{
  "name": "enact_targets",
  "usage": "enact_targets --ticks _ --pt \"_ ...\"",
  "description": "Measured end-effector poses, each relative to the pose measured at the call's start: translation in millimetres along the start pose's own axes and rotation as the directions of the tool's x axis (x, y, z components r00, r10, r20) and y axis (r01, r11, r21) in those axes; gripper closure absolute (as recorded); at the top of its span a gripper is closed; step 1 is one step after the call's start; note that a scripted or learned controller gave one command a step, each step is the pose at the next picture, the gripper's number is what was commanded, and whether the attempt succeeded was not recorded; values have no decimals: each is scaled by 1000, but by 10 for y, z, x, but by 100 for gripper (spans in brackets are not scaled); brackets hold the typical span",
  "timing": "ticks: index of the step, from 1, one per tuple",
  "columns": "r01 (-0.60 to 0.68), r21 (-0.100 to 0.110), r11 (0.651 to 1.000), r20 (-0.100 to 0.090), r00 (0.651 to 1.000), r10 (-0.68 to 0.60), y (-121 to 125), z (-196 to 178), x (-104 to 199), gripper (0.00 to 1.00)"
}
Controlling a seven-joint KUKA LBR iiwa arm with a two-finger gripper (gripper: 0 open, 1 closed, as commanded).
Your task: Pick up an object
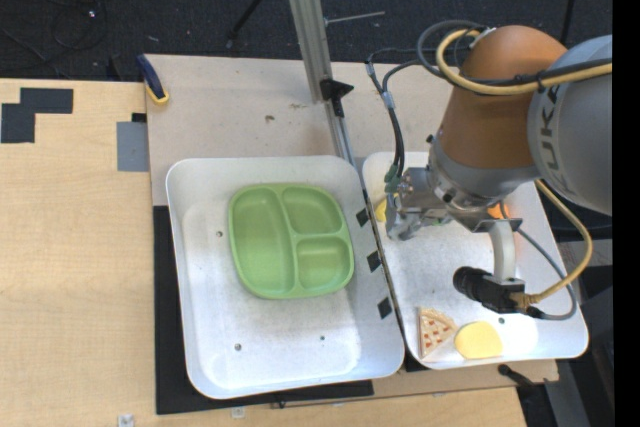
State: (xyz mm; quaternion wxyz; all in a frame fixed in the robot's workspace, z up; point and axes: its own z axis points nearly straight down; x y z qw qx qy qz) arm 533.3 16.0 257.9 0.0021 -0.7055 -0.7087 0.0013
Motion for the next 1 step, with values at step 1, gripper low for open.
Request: enact_targets --ticks 1 --pt "1 0 1000 0 1000 -1 -126 -4 513 100"
